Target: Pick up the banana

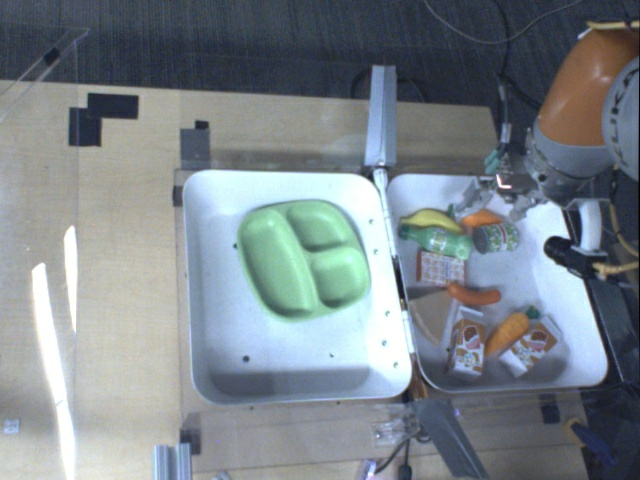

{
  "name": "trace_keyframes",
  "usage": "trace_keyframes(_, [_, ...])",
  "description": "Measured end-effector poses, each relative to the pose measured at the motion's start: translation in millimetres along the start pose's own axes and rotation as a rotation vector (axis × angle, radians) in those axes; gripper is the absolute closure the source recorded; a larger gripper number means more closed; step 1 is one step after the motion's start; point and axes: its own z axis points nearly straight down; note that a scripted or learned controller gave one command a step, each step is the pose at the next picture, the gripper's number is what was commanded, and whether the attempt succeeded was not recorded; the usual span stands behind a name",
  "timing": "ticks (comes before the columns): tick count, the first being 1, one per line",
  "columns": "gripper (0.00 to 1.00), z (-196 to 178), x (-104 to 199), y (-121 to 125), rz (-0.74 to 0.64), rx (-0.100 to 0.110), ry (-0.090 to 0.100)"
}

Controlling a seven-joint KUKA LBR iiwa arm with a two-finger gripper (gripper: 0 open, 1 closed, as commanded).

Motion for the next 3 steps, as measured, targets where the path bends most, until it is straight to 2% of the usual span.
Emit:
trace_keyframes(1, [0.00,87.3,24.8,27.5,-0.211,-0.020,-0.003])
trace_keyframes(2, [0.00,95.9,-3.4,48.8,-0.254,-0.002,0.004])
trace_keyframes(3, [1.00,84.5,-3.5,47.9,-0.258,0.006,0.004])
